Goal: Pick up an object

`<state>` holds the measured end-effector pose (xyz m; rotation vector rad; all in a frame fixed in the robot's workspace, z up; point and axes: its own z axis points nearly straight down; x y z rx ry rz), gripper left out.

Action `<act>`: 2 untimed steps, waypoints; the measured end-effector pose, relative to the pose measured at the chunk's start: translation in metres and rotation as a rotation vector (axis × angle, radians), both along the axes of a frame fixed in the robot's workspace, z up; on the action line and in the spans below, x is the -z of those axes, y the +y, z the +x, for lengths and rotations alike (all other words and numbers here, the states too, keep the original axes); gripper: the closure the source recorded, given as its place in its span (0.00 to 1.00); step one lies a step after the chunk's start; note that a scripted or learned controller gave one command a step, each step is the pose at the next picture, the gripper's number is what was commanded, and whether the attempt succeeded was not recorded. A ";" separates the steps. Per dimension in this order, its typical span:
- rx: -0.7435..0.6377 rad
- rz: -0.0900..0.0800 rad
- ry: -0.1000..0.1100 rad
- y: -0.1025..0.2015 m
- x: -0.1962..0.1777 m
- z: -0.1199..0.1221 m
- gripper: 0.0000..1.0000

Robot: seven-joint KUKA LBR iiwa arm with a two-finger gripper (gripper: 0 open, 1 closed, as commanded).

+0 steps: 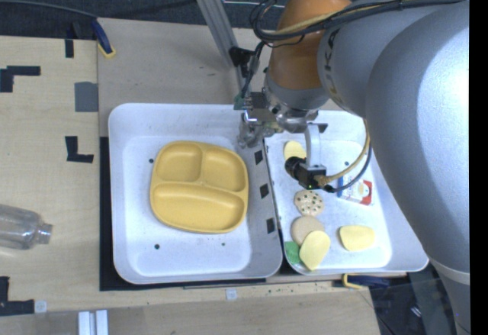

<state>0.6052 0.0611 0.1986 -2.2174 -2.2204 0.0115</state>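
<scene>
Looming nearest is the grey arm (412,97), reaching in from the right. Its gripper (253,130) is hanging over the far end of the divider between the two bins; cannot tell whether it is open or closed. Left bin (126,173) is holding a yellow plate (200,185), long axis running across, its far right corner just beside the gripper. Right bin (381,234) is holding a small yellow piece (293,149) just across the divider, with a cookie (308,202) lying nearer me. Plate edge is looking like the closer target.
</scene>
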 end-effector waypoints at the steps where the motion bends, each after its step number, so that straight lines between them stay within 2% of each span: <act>1: -0.001 0.003 -0.005 0.001 -0.004 0.001 0.00; 2: 0.001 0.000 -0.004 -0.008 0.011 0.000 0.00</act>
